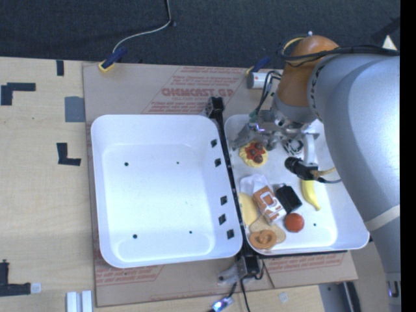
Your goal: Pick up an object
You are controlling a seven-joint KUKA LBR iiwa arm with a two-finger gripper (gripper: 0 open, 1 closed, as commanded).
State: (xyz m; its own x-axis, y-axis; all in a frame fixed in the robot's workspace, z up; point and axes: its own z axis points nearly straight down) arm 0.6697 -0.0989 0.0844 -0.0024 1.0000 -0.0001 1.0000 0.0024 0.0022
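A view from above shows 2 shallow white bins side by side on a brown cardboard sheet [188, 93] printed with red lettering, which lies on a pale wooden bench [39, 194].

The left bin [104, 135] is the larger in the frame, with a few small dark dots on its floor. The right bin [325, 236] holds a cluster of small objects. Near its far end lies a yellow piece with a red centre [253, 153] (too small to identify with certainty). Toward the near end sit an orange and white carton [268, 202], a black block [288, 197] just beside it, a red ball [294, 222], a tan ring-shaped item [264, 238] like a doughnut, and a banana [311, 195] along the right side.

The grey arm [364, 116], with its orange band [300, 70], reaches in from the right and bends down over the far end of the right bin. The gripper [263, 132] hangs just above and beside the yellow and red piece. Its metal parts blur together here, so whether the fingers are wide or narrow cannot be told, and nothing is visibly held between them.

A thin cable [153, 28] trails across the dark floor [78, 12] beyond the bench.
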